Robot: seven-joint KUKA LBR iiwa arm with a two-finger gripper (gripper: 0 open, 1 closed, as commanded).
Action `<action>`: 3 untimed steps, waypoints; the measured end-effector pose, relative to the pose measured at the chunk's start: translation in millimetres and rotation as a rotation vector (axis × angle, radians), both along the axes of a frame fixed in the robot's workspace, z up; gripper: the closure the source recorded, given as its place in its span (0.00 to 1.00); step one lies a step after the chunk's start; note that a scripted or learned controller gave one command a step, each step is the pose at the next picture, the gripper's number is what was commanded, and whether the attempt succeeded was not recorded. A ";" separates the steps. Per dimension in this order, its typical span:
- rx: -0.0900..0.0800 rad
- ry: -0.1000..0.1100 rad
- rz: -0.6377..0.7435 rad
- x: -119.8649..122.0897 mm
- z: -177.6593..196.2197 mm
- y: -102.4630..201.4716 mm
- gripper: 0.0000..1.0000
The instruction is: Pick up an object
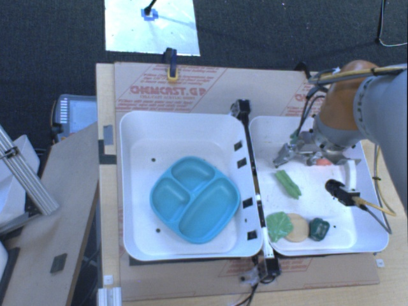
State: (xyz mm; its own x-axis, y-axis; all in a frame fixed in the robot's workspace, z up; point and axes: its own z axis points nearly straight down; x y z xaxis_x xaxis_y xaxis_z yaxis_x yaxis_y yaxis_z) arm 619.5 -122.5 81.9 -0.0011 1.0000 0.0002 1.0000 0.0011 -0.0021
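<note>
Toys [296, 227] in right bin [366, 234], blue tray [194, 199] in left bin [137, 171]

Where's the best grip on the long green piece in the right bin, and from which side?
Judging by shape, take the long green piece across its narrow width at mid-length, coming straight down from above. It lies flat on the right bin floor, slanted, with bare floor on both long sides, so fingers should fit there. The gripper sits just above it.

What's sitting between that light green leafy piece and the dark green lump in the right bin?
A tan round disc, touching the leafy piece, in the camera view.
</note>
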 end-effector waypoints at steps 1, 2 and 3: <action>-0.002 -0.007 0.000 2.3 14.0 -0.5 1.00; -0.001 -0.011 0.003 2.0 78.4 2.3 1.00; -0.002 -0.011 0.001 4.7 134.7 -8.1 1.00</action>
